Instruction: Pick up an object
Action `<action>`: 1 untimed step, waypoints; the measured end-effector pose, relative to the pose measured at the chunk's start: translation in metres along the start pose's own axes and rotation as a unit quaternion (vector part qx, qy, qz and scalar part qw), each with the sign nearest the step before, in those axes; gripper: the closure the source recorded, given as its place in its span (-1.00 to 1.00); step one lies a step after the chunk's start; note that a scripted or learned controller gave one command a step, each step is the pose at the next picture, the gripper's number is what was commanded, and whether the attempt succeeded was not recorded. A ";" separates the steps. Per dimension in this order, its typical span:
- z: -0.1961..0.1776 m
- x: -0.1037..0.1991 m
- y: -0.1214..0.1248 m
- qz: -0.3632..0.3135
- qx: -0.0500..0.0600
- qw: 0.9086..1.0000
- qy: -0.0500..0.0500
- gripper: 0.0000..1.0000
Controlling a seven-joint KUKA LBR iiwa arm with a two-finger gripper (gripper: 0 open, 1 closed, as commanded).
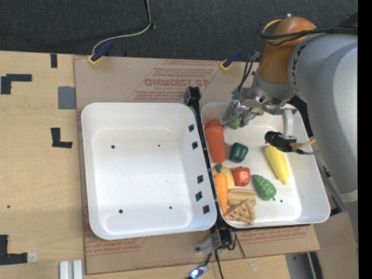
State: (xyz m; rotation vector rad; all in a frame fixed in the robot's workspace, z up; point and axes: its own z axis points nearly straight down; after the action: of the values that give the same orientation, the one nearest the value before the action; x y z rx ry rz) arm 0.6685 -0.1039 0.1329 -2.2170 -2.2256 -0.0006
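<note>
Gripper (pixel 241 114), its opening impossible to judge, hangs at the right white bin's (pixel 308 214) upper left beside the long red-orange plastic sausage-shaped toy (pixel 214 141), seemingly light, stiff, slick; pinch mid-length.

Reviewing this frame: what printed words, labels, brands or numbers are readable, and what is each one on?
Red printed lettering on the cardboard sheet behind the bins: it reads upside down and blurred from this camera, so no word can be quoted with confidence.
Black angular marks on the wooden bench: shapes, not text.
The white bins and toy foods carry no visible writing.
</note>
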 end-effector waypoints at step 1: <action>-0.008 -0.001 0.000 0.000 0.001 1.000 0.000 1.00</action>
State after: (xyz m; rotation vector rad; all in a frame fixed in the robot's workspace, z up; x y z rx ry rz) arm 0.6681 -0.1049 0.1412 -2.2166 -2.2247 0.0021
